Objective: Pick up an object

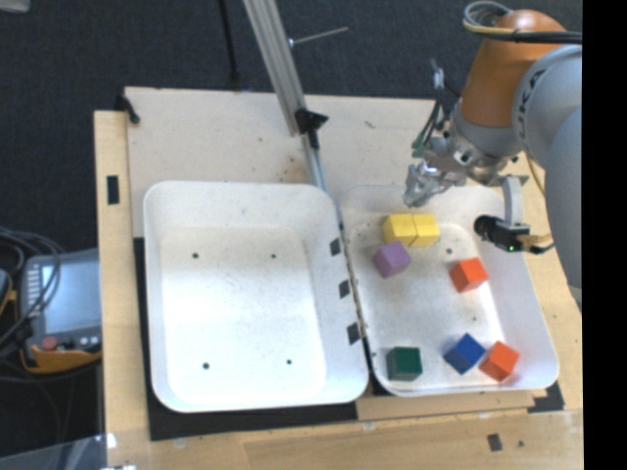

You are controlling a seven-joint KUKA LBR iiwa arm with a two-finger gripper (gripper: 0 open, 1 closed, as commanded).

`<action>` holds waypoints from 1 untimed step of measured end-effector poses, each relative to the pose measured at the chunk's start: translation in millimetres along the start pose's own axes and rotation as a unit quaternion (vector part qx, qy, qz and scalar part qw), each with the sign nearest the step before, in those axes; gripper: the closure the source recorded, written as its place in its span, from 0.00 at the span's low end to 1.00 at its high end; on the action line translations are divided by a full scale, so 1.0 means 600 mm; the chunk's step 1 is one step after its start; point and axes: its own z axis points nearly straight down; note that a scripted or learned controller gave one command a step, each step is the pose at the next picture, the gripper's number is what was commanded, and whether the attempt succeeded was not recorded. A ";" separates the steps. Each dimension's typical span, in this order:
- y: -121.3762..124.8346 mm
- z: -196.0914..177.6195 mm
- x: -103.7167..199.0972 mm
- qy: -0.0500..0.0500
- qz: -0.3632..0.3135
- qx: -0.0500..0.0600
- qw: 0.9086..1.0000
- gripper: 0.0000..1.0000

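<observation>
My gripper (417, 193) hangs over the far edge of the right bin (534, 311), just above and behind a yellow block (410, 229). Nothing shows between its fingers. A purple cube (392, 259) lies just in front of the yellow block. Further right sits an orange cube (468, 274). Along the near side of the bin lie a green cube (404, 362), a blue cube (464, 352) and a second orange cube (501, 360).
The left bin (245, 297) stands beside the right one, their rims touching in the middle. A slanted metal rail (279, 57) rises from the bench behind the bins. A grey box with cables (59, 306) sits off the bench at left.
</observation>
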 end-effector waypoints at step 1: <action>0.003 -0.072 -0.002 0.000 -0.002 0.000 1.000 1.00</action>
